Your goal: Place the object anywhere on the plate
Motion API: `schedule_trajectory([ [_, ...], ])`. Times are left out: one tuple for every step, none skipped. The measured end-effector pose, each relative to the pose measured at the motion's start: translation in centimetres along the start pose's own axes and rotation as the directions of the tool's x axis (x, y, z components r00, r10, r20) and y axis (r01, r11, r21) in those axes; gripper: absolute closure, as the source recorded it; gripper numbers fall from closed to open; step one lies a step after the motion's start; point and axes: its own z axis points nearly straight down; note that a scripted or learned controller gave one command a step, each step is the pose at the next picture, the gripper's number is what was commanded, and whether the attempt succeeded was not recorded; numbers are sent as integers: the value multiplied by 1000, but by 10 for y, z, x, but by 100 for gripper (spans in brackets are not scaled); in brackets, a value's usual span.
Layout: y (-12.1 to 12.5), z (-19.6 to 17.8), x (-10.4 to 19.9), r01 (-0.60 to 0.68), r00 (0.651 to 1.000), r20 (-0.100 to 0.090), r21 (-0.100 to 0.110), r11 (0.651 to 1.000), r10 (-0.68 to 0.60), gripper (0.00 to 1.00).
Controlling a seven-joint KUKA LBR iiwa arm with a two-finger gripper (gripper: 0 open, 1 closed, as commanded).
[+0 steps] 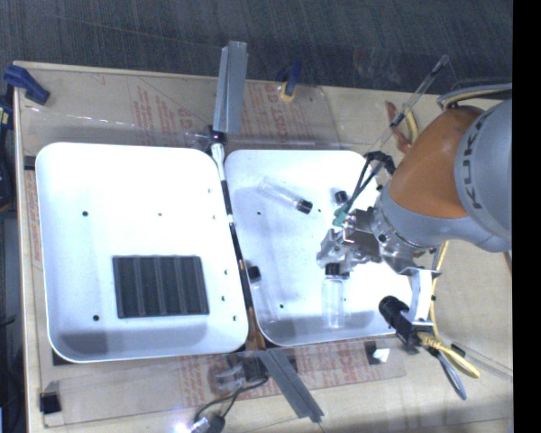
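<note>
Judging from above, jaw state cannot be told; the gripper should be centred over the clear vial before closing.

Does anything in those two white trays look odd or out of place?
Nothing looks spilled or broken. Two clear tubes lie on their sides in the right bin: one near its back, one just below the hand. The dark ridged plate sits squarely in the left bin.

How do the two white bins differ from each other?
The left bin holds a dark ribbed plate; the right bin holds small clear tubes. The arm's claw hangs over the right bin, not the left bin. Both are shallow, white and round-cornered.
</note>
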Motion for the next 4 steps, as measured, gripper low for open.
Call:
schedule_trajectory([
  [-20,-29,167,17,1000,0,-1,1000,-17,100],
  [-28,19,272,-255,967,3,1,967,255,100],
  [-59,-23,218,-71,998,1,2,998,71,100],
  [-33,85,287,-374,927,4,3,927,374,100],
])
